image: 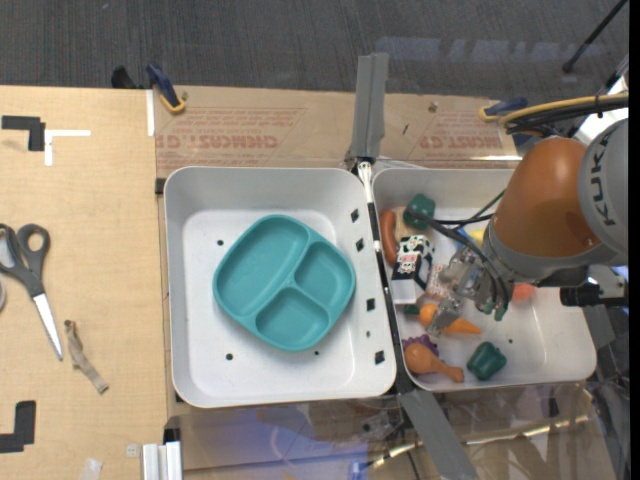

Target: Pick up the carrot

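The carrot (463, 325) is a small orange cone lying in the right bin (560, 353), near its middle, with its tip pointing right. Its left end is partly hidden under the gripper (462, 293), which hangs directly over it, just above and slightly to the left. The grey arm with its orange band (540, 208) comes in from the right and covers much of the bin's back half. The carrot still rests on the bin floor.
Around the carrot lie a green pepper (487, 360), a drumstick (436, 361), a cow-patterned toy (410, 254), a sausage (388, 236) and a dark green piece (420, 208). The left bin (190, 358) holds a teal divided plate (287, 281). Scissors (30, 268) lie on the bench far left.
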### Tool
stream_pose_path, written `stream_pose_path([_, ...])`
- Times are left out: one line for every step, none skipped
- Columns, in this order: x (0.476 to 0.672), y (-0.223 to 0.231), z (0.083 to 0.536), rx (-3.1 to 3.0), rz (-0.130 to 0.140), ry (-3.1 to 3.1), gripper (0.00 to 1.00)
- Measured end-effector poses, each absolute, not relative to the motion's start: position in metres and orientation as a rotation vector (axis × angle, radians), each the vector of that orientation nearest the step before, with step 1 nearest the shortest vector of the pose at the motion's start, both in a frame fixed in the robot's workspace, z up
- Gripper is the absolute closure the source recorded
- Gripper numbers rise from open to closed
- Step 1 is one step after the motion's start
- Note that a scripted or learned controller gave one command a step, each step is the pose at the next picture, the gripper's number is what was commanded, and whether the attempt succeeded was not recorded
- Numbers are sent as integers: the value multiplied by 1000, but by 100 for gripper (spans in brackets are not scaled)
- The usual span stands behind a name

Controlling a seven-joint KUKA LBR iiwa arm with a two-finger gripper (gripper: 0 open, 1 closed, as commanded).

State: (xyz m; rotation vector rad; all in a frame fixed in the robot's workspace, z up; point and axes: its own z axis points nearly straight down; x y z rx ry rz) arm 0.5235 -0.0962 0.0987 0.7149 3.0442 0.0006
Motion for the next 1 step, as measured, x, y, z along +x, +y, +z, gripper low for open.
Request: stream_pose_path([526, -97, 109, 711, 0, 3037, 100])
